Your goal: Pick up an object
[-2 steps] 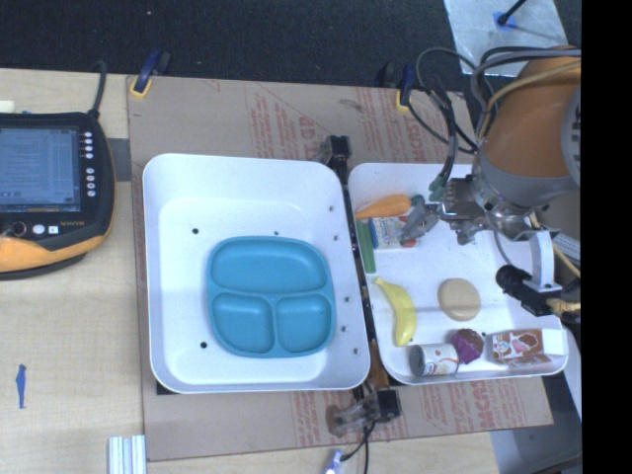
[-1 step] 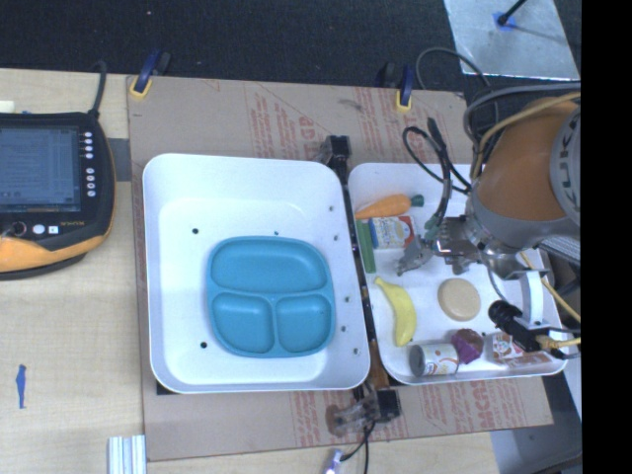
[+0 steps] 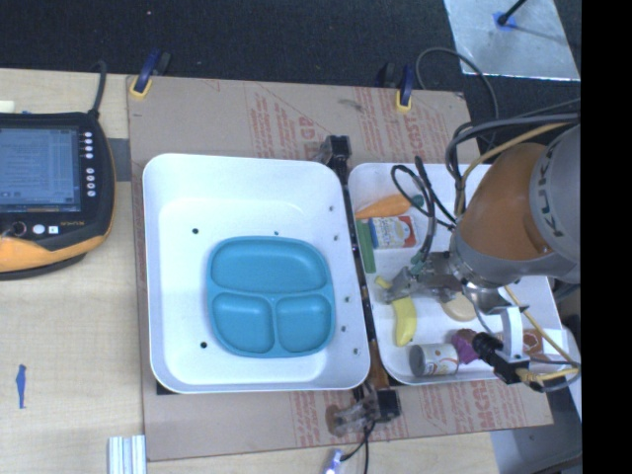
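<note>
My gripper point(image 3: 407, 282) reaches down into the right bin point(image 3: 367, 181) from the right, its tip low over the bin's middle. Just below the tip lies a yellow banana point(image 3: 403, 322). A white carton with a red and green label point(image 3: 391, 232) and an orange carrot point(image 3: 381, 206) lie above the tip. A small grey can point(image 3: 432, 358) and a purple object point(image 3: 465, 348) rest at the bin's near edge. A pale round piece point(image 3: 458, 310) sits under the wrist. The arm hides the bin's right part.
The left bin point(image 3: 178, 265) holds a blue divided plate point(image 3: 270, 295). A teach pendant point(image 3: 49, 191) lies on the bench at far left. Black cables point(image 3: 434, 181) loop over the right bin's far side. Clamps stand between the bins.
</note>
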Controlling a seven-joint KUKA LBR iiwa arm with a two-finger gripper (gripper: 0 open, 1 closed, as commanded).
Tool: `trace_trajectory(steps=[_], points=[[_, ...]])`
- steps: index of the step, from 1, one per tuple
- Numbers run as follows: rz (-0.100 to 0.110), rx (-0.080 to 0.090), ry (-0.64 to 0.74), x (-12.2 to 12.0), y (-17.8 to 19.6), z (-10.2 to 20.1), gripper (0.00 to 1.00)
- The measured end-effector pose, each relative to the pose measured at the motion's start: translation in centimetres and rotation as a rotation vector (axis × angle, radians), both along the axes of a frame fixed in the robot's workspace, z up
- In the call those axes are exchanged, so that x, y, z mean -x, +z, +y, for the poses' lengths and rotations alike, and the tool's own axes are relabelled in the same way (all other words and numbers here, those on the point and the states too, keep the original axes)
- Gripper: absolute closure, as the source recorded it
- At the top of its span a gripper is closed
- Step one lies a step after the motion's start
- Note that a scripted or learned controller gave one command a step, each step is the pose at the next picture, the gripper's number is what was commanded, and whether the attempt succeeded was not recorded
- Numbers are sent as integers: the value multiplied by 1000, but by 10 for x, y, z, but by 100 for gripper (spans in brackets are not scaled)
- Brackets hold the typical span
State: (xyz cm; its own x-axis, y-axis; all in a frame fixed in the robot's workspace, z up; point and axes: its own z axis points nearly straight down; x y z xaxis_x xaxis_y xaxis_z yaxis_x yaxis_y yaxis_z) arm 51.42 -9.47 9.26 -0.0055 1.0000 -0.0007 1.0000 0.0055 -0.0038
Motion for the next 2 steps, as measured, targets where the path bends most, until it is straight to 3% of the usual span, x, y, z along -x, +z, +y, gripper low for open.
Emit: trace_trajectory(steps=[1, 2], points=[[0, -1, 0, 23, -1, -1, 0], [1, 1, 3, 23, 9, -2, 100]])
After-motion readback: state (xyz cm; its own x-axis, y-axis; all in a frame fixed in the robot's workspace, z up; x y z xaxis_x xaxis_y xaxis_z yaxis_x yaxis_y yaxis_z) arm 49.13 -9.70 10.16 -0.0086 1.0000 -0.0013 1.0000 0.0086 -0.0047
